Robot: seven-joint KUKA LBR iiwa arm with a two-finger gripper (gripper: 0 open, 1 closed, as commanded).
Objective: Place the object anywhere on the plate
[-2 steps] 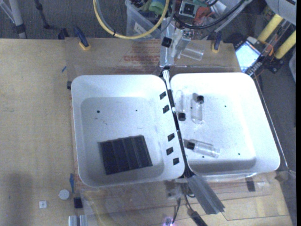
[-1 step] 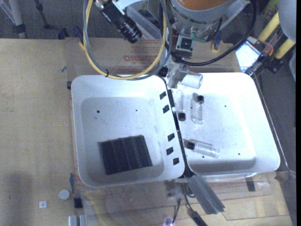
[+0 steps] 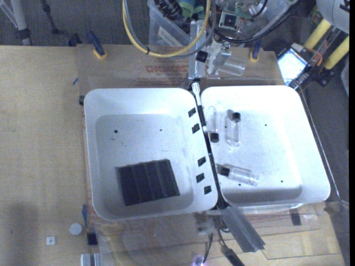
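Above the bins' far edge, the gripper [image 3: 217,64] carries a clear vial [image 3: 232,66] in its jaws, ready for moving to the black plate [image 3: 148,182].

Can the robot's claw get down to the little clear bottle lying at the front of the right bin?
Probably yes. The bottle lies on the open floor of the right bin, apart from the other bottles, with nothing over it. The claw hangs above the back rim with a clear bottle at it.
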